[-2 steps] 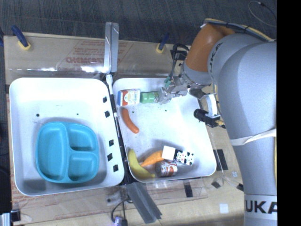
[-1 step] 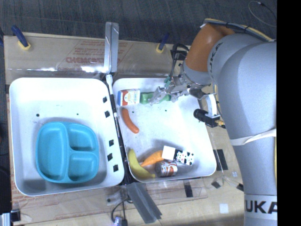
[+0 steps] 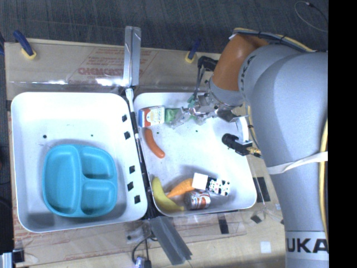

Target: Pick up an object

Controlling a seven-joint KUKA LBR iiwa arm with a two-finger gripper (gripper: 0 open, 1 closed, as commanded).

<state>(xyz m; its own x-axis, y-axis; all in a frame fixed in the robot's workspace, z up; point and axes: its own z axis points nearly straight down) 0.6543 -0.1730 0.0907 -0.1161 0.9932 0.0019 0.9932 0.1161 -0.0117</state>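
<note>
We see two shallow white bins side by side on a table (image 3: 67, 54) covered with a clear sheet bearing faint red print. The left bin (image 3: 33, 116) holds a blue divided tray (image 3: 81, 180) with three compartments, lying toward its lower half. A grey metal bar (image 3: 132, 54) stands upright at the seam between the bins, and another grey bar (image 3: 170, 240) lies slanted below the seam. Black clips (image 3: 129, 152) run down the left bin's inner edge. We notice a blue clamp (image 3: 24, 43) at the table's upper left corner and another (image 3: 193, 50) near the top middle. Dark carpet (image 3: 167, 4) lies beyond the table.
</note>
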